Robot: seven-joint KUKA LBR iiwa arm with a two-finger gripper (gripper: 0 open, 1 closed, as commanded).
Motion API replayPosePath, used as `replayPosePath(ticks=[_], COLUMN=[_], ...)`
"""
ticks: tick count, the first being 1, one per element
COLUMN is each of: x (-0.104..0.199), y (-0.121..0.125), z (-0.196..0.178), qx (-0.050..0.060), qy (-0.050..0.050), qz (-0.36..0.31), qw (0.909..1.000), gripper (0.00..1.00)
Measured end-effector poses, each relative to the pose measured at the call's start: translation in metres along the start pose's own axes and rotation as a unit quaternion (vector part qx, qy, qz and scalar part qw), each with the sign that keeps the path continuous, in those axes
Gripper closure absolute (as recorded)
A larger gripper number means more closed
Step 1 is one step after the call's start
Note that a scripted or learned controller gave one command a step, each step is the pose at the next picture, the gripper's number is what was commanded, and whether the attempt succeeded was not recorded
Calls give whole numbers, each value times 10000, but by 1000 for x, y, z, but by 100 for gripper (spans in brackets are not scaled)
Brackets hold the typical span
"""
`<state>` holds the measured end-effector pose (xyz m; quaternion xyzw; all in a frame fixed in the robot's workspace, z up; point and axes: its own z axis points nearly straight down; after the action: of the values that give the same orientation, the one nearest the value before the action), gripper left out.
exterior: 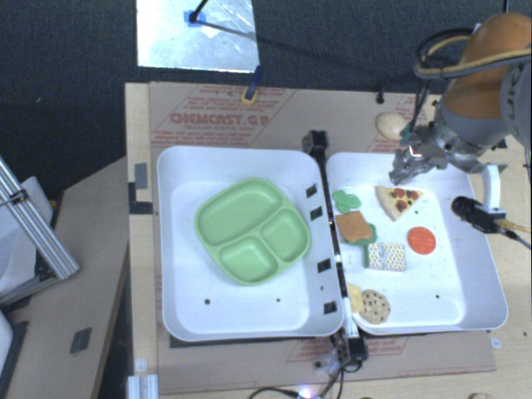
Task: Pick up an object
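Note:
My gripper (402, 175) hangs over the far edge of the right bin (474, 302), just above and beside a pizza slice (398, 199). Also in this bin lie a green leafy piece (346, 199), a brown toast-like piece (354, 227), a red disc (421, 240), a speckled square block (386, 257) and a chocolate-chip cookie (375, 306). Nothing shows between the gripper's tips.
The left bin (179, 306) holds a green three-compartment plate (252, 230). A black divider with clips (326, 223) runs between the bins. A beige egg-like object (389, 125) lies on the cardboard behind the right bin. A black cylinder (470, 212) juts in from the right.

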<state>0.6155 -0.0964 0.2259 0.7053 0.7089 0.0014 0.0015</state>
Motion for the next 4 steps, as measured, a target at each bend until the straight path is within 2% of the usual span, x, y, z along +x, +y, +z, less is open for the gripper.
replayPosePath(ticks=[2,3,4], x=[122,160,147], y=[20,15,21], z=[12,5,7], qx=[6,12,7], qy=[15,11,-1], qz=[-26,-19,23], qw=[10000,10000,10000], gripper=[100,100,100])
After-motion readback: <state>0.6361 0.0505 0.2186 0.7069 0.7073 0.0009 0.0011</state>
